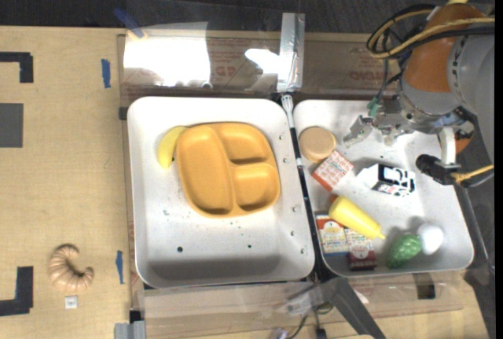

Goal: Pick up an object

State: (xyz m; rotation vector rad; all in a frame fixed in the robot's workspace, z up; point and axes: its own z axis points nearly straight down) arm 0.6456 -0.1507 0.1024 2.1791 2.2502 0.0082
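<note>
My gripper hangs over the back part of the right bin, open, with only white bin floor showing between its fingers. Just to its left lies a tan round disc. In front of that are a red and white box and a yellow cone-shaped piece. A black and white item lies near the bin's middle, below the gripper. A green broccoli-like piece and a white ball sit at the front right.
Small printed cartons lie along the right bin's front left. The left bin holds an orange compartment tray with a yellow piece at its left edge. A tan curled object lies on the bench outside the bins.
</note>
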